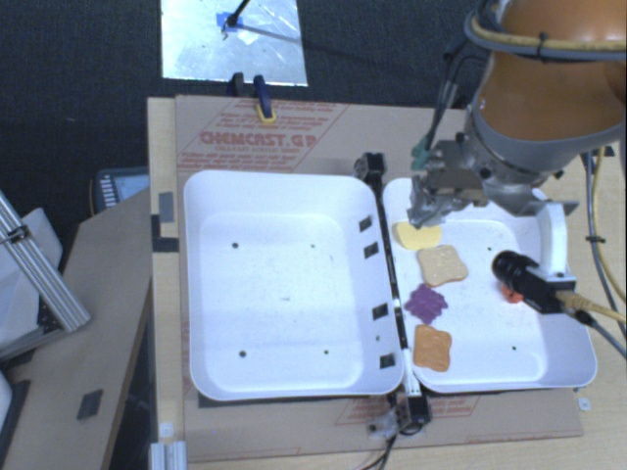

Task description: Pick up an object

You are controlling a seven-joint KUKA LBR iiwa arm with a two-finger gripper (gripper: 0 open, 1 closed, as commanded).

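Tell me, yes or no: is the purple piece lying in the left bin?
No. The purple piece lies in the right bin, between the tan piece and the orange piece, close to the divider.

Grey arm with orange band reaching in from the right; gripper lowered over the far left corner of the right bin, pointing downward.

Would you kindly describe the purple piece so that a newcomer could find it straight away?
Look in the right-hand bin, along its left wall beside the divider. Four flat pieces run in a column there; the purple piece is third from the top, between the tan piece and the orange piece. Only it is purple, with ragged edges.
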